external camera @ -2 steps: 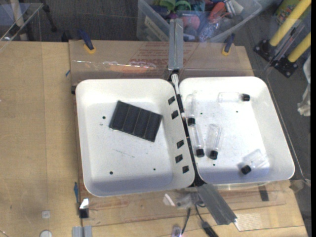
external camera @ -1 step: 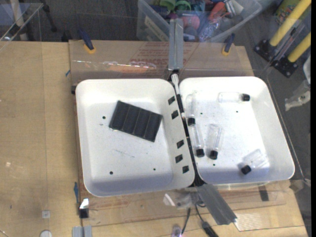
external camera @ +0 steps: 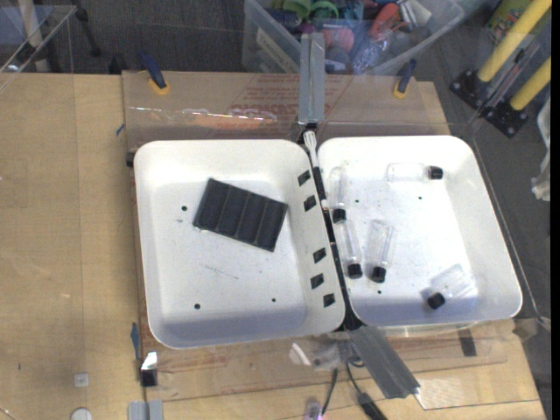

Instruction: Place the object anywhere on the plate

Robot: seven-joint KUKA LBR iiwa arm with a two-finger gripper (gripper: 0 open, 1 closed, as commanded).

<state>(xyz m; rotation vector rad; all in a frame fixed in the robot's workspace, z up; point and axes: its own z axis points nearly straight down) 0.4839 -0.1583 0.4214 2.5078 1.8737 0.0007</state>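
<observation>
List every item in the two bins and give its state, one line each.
Dark ribbed plate: lying flat in the left bin, nothing on it.
Vial at top right: on its side, black cap on.
Vial by the divider: lying down, cap on.
Two middle vials: lying side by side, caps toward the camera.
Vial at bottom right: on its side, cap on.

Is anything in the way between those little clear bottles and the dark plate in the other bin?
Yes. The raised rims where the two bins meet run between the clear vials in the right bin and the dark plate in the left bin. Nothing rests on the plate.
</observation>
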